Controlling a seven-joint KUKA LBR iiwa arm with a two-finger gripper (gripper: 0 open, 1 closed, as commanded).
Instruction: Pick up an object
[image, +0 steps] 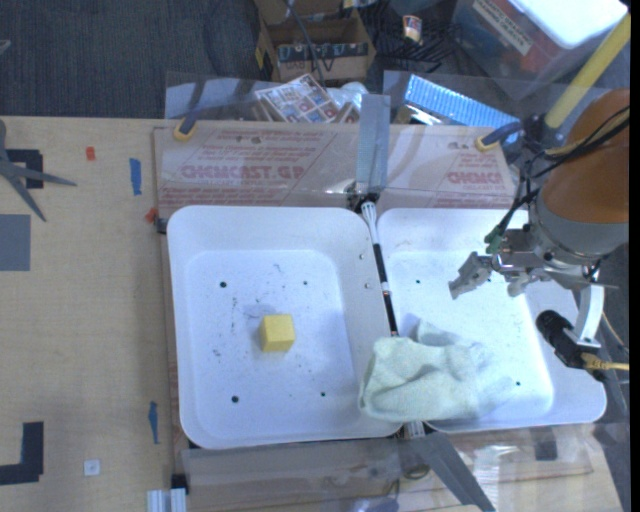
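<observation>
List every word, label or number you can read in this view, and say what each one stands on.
"CHEMCAST GP": red print, faint and partly legible, on the clear protective-film sheet behind the left white bin.
Red print on the same kind of sheet behind the right white bin: too blurred to read for certain.
Colourful printed packet beyond the sheets: print too small to read.
Yellow foam cube and pale green cloth: no text.
</observation>
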